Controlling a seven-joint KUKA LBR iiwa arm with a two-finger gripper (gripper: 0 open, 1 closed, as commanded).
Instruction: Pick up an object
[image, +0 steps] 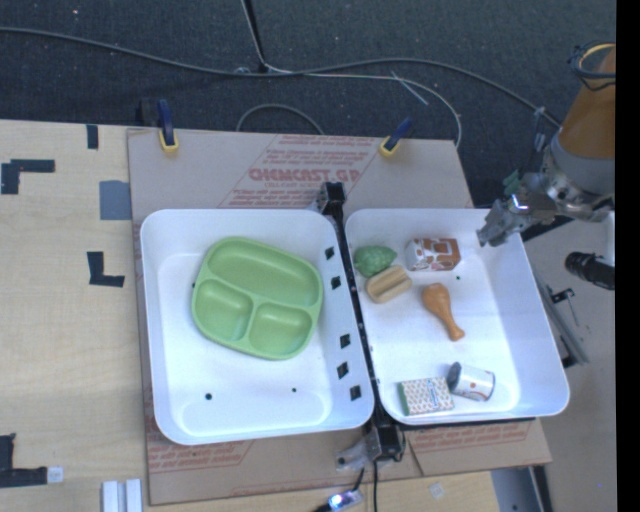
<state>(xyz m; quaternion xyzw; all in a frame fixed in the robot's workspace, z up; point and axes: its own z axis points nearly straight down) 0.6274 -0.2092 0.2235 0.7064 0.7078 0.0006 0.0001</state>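
My gripper (497, 228) hangs at the upper right rim of the right bin (535, 330), with nothing between its fingers; whether they stand open or closed I cannot tell at this angle.

Nearest to it in that bin is a brown-and-white carton (433, 254). Beyond that sit a green round item (374, 260) and a tan bread roll (388, 285), close together by the divider. An orange drumstick (441, 308) lies near the middle, apart from the rest. At the lower edge, a small can (471, 381) lies just beside a patterned box (426, 396). The left bin (165, 300) holds a green divided plate (258, 298).

Step in hand, by my judgement: approach — no object is selected or gripped. The next move calls for travel inward over one item, fingers spread, then a straight descent. The drumstick offers clear space on both sides.
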